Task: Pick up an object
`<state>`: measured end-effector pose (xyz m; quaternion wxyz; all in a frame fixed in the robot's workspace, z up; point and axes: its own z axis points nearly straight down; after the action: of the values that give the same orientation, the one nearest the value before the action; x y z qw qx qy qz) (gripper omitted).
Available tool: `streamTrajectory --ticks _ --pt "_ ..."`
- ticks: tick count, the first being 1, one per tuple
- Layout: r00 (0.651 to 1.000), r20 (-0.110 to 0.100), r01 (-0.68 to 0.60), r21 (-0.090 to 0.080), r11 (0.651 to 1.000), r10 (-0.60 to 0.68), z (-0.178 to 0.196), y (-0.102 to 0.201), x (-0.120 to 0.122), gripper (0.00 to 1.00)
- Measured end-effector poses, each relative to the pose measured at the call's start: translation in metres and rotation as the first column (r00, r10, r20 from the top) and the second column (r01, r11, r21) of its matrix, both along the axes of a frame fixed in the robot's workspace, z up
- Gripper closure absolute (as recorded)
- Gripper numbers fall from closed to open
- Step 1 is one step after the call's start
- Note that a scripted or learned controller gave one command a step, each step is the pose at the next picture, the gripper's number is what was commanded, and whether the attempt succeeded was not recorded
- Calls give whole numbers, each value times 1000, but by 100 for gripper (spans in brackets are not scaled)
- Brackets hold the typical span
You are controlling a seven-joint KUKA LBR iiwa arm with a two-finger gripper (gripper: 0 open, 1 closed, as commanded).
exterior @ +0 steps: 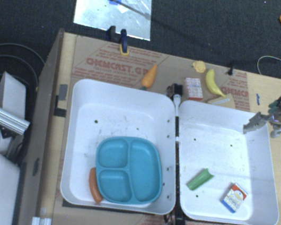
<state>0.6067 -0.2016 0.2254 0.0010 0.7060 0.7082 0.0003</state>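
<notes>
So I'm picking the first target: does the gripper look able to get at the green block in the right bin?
Probably yes. The green block lies alone on the bin floor, apart from the small carton, with nothing over it.

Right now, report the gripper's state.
Gripper: at the right bin's far right corner, with nothing seen held; whether it is open or closed cannot be told.

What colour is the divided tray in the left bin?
Light blue tray, seen in the camera view.
</notes>
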Motion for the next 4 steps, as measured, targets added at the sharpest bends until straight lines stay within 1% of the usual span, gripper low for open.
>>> streamTrajectory --ticks 1,2,3,4 --pt "1000 -9 -4 6 1000 4 -33 66 -73 0" --pt "1000 -9 -6 5 1000 6 -112 121 -75 0" --pt "1000 -3 5 2 1000 -5 -142 114 -122 0" --pt "1000 9 -1 -3 1000 1 -139 77 -31 0"
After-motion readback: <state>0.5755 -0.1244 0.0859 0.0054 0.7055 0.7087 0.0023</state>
